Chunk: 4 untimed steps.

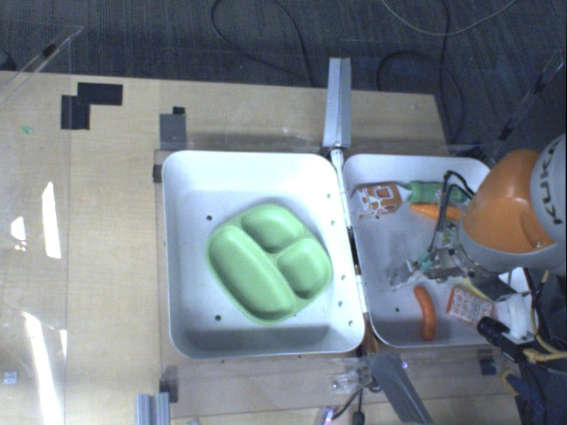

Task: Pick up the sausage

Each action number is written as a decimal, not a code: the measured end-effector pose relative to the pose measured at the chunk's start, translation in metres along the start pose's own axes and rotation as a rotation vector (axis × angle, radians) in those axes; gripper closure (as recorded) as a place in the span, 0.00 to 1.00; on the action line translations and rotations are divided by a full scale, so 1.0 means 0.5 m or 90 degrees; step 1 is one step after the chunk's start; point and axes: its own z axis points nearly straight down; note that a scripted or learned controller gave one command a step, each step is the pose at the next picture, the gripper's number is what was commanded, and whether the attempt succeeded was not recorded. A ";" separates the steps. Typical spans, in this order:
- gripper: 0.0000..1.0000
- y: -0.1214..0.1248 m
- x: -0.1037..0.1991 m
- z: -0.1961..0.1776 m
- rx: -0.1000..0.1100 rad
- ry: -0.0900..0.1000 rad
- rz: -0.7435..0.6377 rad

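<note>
The sausage [426, 312] is a small orange-red link lying near the front edge of the right bin [383, 312]. My gripper [423, 269] hangs low in that bin, just behind the sausage and slightly to its left. The sausage is not between the fingers; it rests on the bin floor. The grey arm with its orange band [503, 212] covers the right side of the bin.
The left bin [186, 193] holds a green three-compartment plate [268, 260]. The right bin also has a printed packet [379, 199] at the back, a green and orange item [431, 200] beside it, and another packet [465, 305] right of the sausage.
</note>
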 end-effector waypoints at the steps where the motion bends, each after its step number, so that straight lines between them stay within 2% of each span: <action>1: 0.00 -0.003 0.015 0.021 0.002 -0.001 -0.105; 2: 1.00 0.004 0.017 -0.001 -0.001 0.000 -0.106; 3: 1.00 0.050 0.026 0.020 0.008 0.002 -0.042; 4: 0.00 0.051 0.025 0.022 0.006 0.000 -0.041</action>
